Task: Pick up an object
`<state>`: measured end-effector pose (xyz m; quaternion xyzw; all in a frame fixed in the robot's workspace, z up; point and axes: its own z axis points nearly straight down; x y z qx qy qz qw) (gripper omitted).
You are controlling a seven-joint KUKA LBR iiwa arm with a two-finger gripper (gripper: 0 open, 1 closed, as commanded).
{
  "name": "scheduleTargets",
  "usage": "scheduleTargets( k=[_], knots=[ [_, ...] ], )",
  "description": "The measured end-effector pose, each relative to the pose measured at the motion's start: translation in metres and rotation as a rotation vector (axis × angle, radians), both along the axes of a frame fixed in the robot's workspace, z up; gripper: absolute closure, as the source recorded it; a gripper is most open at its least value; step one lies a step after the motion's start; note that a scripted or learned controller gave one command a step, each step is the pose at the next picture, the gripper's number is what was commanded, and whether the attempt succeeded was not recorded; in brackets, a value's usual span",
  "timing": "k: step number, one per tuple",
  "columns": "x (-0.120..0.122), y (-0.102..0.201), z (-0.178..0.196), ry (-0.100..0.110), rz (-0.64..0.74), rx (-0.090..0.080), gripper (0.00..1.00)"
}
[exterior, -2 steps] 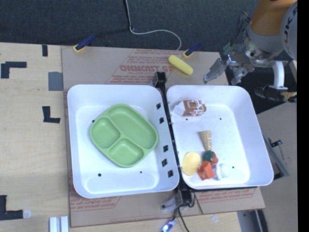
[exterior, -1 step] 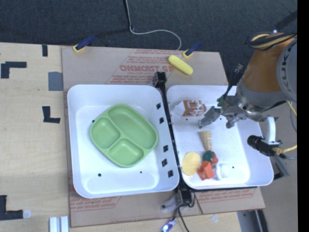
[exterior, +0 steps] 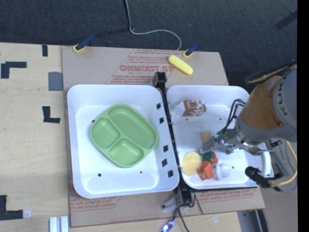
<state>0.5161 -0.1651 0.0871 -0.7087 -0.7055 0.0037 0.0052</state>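
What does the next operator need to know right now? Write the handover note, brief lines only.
End effector: low inside the right bin, over the cluster of small items; whether its fingers are open or shut cannot be told, and nothing is visibly held.
Things: yellow round piece, orange-red piece and a clear whitish item lie at the right bin's near edge; a white and brown packet lies at its far side. The green divided plate sits in the left bin. A yellow corn cob lies on the cardboard beyond the bins.
Done: arm is down in the right bin.
Left: grasp and lift one object.
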Motion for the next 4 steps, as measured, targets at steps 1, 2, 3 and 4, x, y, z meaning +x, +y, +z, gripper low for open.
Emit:
scheduleTargets(
  k=[1, 2, 3, 4],
  knots=[
    [-0.006, 0.062, -0.002, -0.012, 0.006, -0.003, 0.0],
    [-0.034, 0.131, 0.118, -0.013, 0.011, 0.0, 0.0],
    [-0.033, 0.128, 0.122, -0.007, 0.007, -0.001, 1.0],
    [-0.031, 0.176, 0.256, -0.025, 0.013, 0.0, 1.0]
  ],
)
